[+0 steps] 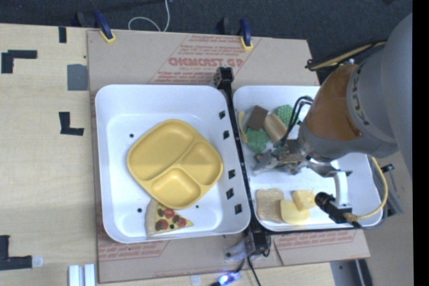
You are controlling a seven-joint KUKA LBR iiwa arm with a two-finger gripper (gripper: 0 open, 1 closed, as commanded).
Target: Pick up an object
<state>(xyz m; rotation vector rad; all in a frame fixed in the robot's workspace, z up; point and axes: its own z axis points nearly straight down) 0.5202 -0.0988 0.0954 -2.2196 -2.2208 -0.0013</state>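
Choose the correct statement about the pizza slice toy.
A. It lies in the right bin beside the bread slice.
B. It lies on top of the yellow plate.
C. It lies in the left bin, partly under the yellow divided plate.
C: the pizza slice toy lies in the left bin, its upper part tucked under the yellow divided plate.

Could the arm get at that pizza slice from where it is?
Probably, but not directly. The pizza slice lies in the left bin, partly tucked under the yellow plate, while the gripper sits in the right bin. It must cross the divider; the plate crowds the slice.
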